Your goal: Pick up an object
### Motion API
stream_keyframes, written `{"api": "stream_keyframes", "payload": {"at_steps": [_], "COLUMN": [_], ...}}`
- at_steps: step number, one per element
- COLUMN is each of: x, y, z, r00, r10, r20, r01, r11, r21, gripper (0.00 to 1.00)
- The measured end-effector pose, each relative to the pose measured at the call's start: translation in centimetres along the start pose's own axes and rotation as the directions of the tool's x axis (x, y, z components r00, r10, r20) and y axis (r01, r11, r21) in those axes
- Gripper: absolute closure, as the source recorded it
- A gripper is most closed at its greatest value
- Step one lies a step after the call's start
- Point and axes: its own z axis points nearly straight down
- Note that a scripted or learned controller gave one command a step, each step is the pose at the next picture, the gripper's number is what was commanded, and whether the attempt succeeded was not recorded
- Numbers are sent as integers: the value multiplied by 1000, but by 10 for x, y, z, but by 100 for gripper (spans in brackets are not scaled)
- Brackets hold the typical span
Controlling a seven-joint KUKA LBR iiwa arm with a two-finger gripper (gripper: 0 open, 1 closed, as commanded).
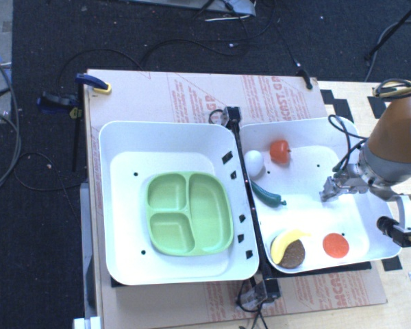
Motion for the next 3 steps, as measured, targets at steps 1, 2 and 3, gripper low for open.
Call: {"api": "stream_keyframes", "payload": {"at_steps": [1,2,3], "x": [7,3,2], "y": [-5,-2,0], "z": [-53,-95,-147], "r00": [1000,1000,1000], "r10": [-1,-1,-1], "r20": [-4,-5,-5], "r01": [1,1,1], "r11": [1000,1000,1000], "r21": [8,10,9], "gripper": [100,100,100]}}
